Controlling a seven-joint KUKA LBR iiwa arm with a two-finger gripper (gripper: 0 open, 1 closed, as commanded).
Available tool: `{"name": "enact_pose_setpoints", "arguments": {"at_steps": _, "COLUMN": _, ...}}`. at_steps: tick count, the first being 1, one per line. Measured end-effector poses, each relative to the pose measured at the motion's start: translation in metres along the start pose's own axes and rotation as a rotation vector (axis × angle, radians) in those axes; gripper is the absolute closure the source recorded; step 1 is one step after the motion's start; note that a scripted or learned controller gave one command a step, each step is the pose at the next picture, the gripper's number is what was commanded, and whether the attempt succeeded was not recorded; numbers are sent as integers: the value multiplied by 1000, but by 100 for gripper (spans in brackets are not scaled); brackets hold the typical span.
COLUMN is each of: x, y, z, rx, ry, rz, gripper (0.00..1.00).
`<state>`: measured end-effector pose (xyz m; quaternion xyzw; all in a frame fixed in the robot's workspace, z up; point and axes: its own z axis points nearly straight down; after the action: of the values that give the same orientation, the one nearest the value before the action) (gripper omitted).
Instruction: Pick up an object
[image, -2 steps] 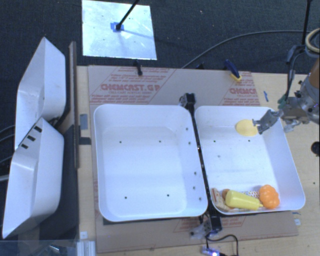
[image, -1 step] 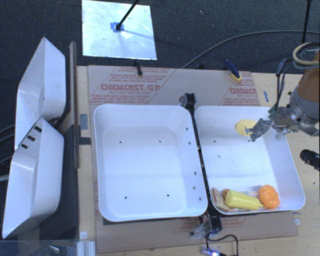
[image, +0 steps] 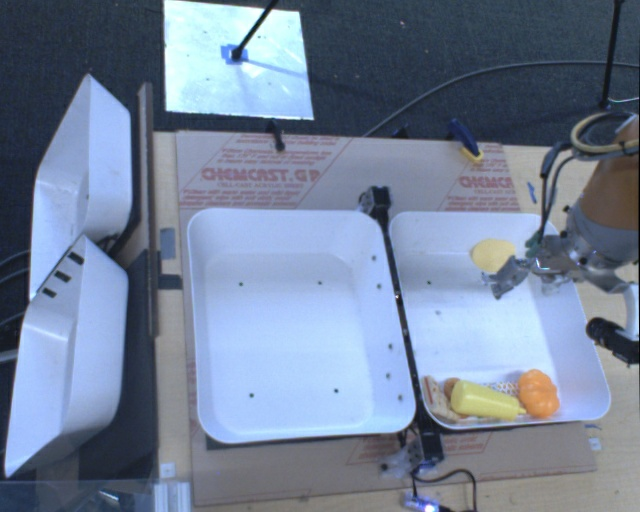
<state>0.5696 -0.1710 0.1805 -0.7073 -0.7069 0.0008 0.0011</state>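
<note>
Camera view, from above and at a slant: two shallow white bins lay side by side on the counter (image: 300, 160). The arm (image: 605, 215) reached in from the right over the right bin (image: 440, 330), its pincer (image: 512, 278) hanging just below a pale yellow round object (image: 491, 253) near the bin's far wall; whether it was released or clenched could not be told. Along the near wall lay a yellow oblong object (image: 484, 401), an orange object (image: 539, 392) and a flat tan piece (image: 437, 399), close together. The left bin (image: 290, 320) showed bare white floor.
</note>
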Motion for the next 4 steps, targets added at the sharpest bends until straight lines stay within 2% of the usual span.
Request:
{"name": "enact_pose_setpoints", "arguments": {"at_steps": 1, "x": -1, "y": 2, "z": 62, "rx": 1, "ry": 0, "rz": -1, "gripper": 0}}
{"name": "enact_pose_setpoints", "arguments": {"at_steps": 2, "x": -1, "y": 4, "z": 49, "rx": -5, "ry": -1, "rz": 0, "gripper": 100}}
{"name": "enact_pose_setpoints", "arguments": {"at_steps": 4, "x": -8, "y": -2, "z": -55, "rx": -8, "ry": -2, "rz": -1, "gripper": 100}}
